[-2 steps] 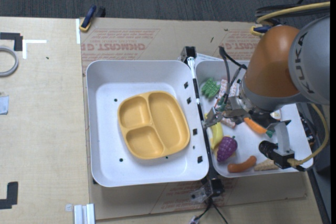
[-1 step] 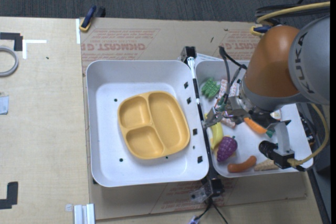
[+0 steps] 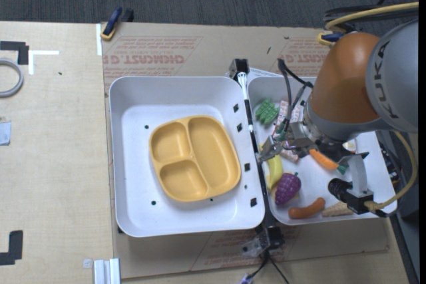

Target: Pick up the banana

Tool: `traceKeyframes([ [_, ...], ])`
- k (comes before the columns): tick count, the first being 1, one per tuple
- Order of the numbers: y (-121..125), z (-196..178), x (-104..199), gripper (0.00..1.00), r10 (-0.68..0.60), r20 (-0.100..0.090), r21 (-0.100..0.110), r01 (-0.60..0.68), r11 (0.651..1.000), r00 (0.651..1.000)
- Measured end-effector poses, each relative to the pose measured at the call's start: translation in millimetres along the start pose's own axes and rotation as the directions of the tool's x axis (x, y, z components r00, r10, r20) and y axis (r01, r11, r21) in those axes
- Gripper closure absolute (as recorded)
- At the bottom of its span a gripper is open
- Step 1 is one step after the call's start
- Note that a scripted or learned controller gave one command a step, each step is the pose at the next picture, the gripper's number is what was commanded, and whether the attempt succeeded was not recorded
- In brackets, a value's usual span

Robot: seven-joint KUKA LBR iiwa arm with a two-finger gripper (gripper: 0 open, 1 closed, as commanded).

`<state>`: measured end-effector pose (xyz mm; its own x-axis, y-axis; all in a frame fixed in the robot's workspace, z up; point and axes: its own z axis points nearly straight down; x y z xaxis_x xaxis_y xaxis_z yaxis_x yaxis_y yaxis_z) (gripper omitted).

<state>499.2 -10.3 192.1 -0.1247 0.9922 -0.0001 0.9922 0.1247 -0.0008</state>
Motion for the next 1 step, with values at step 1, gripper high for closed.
traceKeyframes([
  [1, 0.0, 0.0, 0.0, 0.00, 0.000, 0.000, 0.000, 0.000, 1.000, 1.000],
])
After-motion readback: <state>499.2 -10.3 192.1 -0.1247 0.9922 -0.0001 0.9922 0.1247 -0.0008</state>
